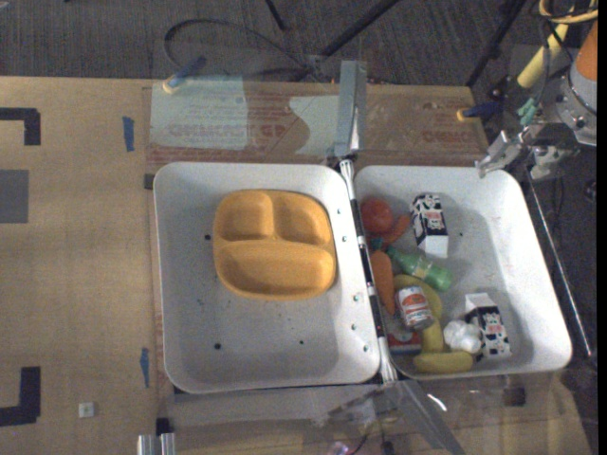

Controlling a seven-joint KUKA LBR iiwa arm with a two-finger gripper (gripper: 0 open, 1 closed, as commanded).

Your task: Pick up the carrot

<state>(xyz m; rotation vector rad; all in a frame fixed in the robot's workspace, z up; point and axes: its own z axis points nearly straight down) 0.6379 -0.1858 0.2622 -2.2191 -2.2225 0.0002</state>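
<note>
The carrot point(382, 280) is a short orange piece lying lengthwise against the left wall of the right bin point(531, 282), just below a red tomato point(376, 213). A green bottle point(420, 267) lies close on its right, and a red-labelled can point(414, 307) sits at its lower end. My gripper point(520, 157) hangs at the bin's far right corner, well away from the carrot. It is open with nothing between its fingers.
The right bin also holds two cow-print cartons point(431, 224) point(489, 330), a banana point(442, 361) and a white crumpled item point(461, 335). A yellow divided plate point(275, 243) lies in the left bin point(185, 301). The right bin's bare floor lies along its right side.
</note>
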